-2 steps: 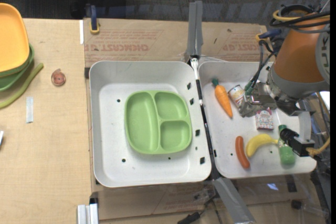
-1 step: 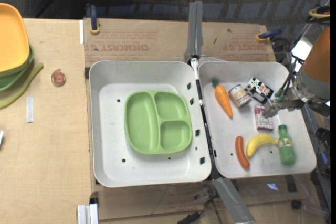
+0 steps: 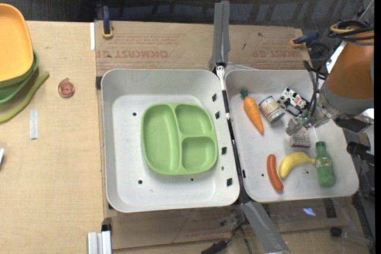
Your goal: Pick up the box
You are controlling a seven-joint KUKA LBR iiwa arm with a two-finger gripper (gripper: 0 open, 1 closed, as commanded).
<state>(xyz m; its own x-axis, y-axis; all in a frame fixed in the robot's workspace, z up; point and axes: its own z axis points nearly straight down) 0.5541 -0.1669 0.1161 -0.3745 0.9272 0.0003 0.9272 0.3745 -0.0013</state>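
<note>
In the right bin [image 3: 348,184], a small pale box [image 3: 301,139] lies flat near the middle. My gripper [image 3: 299,124] hangs right over the box's far edge, reaching in from the right under the arm's orange band [image 3: 351,77]. A second small box with a black-and-white print [image 3: 292,99] lies a little farther back, next to a tin can [image 3: 271,109]. I see nothing lifted off the bin floor.
Also in the right bin are a carrot [image 3: 253,112], a red sausage [image 3: 274,172], a banana [image 3: 293,162] and a green bottle [image 3: 324,165]. The left bin [image 3: 119,187] holds a green divided plate [image 3: 179,138]. Stacked orange and green plates [image 3: 13,44] sit at the far left.
</note>
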